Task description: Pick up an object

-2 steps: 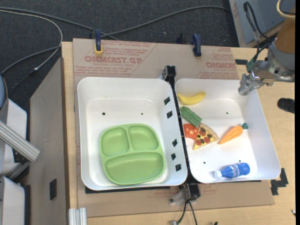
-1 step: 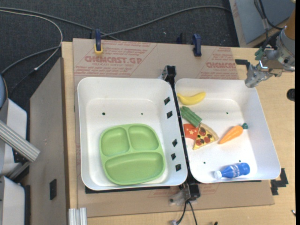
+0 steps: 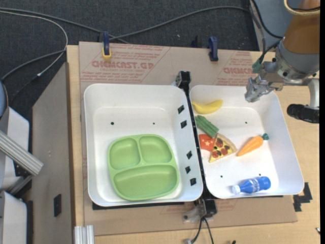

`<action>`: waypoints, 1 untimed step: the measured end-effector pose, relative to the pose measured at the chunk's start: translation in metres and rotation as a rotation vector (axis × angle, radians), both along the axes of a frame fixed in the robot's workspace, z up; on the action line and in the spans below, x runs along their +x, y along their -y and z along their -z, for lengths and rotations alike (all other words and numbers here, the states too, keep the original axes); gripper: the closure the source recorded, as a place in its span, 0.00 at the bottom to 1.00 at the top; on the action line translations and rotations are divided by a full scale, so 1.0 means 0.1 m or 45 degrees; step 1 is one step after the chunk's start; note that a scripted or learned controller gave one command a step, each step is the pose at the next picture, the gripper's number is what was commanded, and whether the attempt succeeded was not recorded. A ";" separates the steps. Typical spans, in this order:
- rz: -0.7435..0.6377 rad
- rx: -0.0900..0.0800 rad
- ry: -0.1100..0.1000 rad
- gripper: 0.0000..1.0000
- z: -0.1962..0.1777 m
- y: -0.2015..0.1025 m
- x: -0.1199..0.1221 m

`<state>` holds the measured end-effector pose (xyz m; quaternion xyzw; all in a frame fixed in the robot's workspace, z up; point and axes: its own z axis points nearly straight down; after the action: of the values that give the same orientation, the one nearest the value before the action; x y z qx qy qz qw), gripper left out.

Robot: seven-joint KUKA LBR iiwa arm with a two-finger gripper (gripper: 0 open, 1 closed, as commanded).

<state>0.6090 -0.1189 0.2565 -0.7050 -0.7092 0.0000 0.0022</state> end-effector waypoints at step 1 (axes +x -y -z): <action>0.002 -0.001 -0.001 1.00 0.14 -0.45 -0.10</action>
<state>0.5985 -0.0743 0.2421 -0.7055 -0.7087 0.0005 0.0021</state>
